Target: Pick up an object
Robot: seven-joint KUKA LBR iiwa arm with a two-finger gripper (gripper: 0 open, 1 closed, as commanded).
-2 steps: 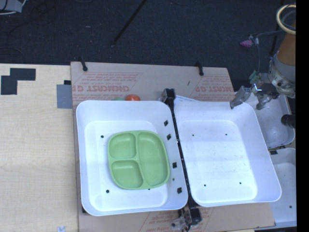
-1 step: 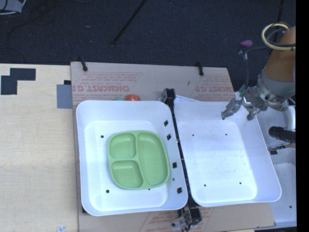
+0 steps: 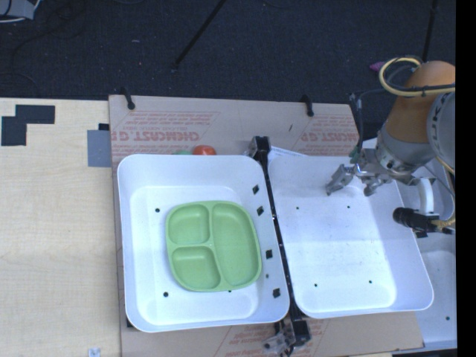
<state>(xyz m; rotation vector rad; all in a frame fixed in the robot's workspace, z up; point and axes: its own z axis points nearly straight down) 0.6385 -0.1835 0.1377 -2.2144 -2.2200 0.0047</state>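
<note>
A light green plate (image 3: 214, 245) with three compartments lies flat in the middle of the left bin (image 3: 141, 192). My gripper (image 3: 351, 185) hangs over the far right part of the right bin (image 3: 349, 274), well away from the plate. Its fingers (image 3: 334, 184) are spread open with nothing between them.
A small red-orange object (image 3: 204, 151) and a bit of green beside it sit on the cardboard just behind the left bin's far rim. A black divider with clips (image 3: 269, 222) runs between the two bins. Pale bench surface lies to the left.
</note>
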